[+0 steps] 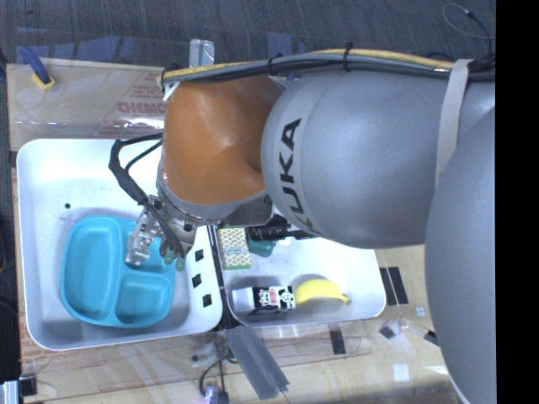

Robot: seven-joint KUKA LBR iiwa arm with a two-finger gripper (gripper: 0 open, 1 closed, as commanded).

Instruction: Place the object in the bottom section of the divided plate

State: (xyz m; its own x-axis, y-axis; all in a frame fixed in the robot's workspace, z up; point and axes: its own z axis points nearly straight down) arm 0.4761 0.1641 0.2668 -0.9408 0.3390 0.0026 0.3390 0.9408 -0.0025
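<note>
A blue divided plate lies in the left white bin, with one long section on its left and a smaller section at its lower right. My gripper hangs over the plate's upper right part, close to its surface, at the end of the orange and grey arm. A bit of teal-green shows beside the gripper, and I cannot tell what it is. The arm hides the plate's upper right corner.
The right bin holds a yellow banana-shaped object, a small black and white box, a patterned yellow-green pad and a dark green item. The arm's bulk covers most of the right bin.
</note>
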